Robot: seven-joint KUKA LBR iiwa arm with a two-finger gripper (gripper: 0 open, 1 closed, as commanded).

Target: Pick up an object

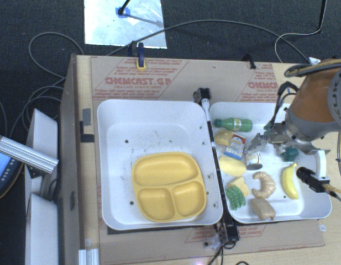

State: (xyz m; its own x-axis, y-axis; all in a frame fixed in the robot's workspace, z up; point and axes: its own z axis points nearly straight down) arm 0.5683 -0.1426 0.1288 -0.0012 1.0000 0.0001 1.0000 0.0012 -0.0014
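The right bin [316,208] holds several toy foods: a green bottle [234,124], a small red, white and blue carton [235,146], a pale yellow lump [231,165], a tan croissant-like piece [264,184], a banana [290,181], a brown potato [262,207] and a green bunch [235,196]. My gripper [257,145] hangs low over the middle of this bin, just right of the carton and above a small grey can [252,160]. The grey arm with its orange band [319,95] comes in from the right. Nothing shows as held.
In the left bin [112,148] lies a yellow divided tray [169,185]. A teal piece [290,153] sits under the wrist. The rim where the two bins meet [213,148] runs just left of the carton. Cables lie on the floor behind the bench.
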